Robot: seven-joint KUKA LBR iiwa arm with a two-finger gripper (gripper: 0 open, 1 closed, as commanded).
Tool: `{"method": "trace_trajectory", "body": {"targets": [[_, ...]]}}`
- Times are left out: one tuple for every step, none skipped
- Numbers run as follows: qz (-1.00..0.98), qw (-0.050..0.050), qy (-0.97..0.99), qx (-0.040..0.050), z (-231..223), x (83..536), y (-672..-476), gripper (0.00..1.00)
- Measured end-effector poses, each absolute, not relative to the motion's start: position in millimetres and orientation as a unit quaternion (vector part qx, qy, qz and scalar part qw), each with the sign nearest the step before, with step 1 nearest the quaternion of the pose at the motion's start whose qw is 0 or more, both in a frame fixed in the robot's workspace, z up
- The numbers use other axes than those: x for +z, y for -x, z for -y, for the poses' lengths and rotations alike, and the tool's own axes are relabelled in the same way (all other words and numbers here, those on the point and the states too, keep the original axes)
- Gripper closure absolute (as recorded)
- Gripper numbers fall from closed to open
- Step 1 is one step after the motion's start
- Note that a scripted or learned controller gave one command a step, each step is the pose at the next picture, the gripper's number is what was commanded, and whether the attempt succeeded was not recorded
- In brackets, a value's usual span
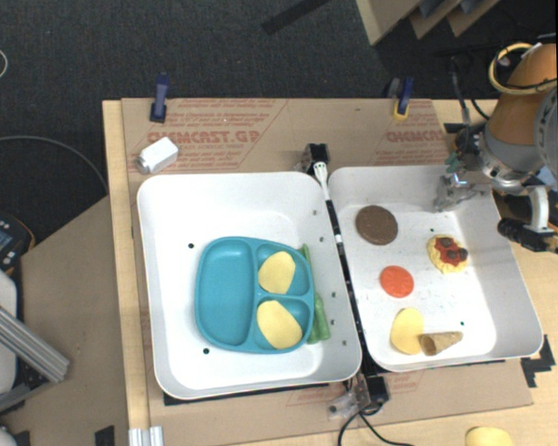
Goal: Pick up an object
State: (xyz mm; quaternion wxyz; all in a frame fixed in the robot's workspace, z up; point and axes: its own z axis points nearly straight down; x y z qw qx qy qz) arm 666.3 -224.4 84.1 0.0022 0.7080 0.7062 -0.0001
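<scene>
Five small food pieces lie loose in the right bin (510,296), easy picking. The hand (453,191) hovers over its far corner; I can't tell its grip.

Brown cardboard-topped bench (257,127), two shallow white bins set side by side on it, left bin (171,267), right bin (500,283), small white block (158,155) laid near the far left corner

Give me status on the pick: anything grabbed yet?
Done: nothing lifted. The brown disc, pizza piece, orange disc and cone all lie flat in the right bin. In hand: the claw hangs over that bin's far right corner with nothing visible in it. Left: move over an item, close on it, lift.
</scene>
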Motion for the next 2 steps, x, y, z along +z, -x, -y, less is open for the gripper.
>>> {"method": "trace_trajectory", "body": {"targets": [[-0.707,0.005,-0.707,0.0012,223,97,-668.0,1.00],[-0.707,0.008,-0.707,0.0017,223,108,-668.8,1.00]]}}
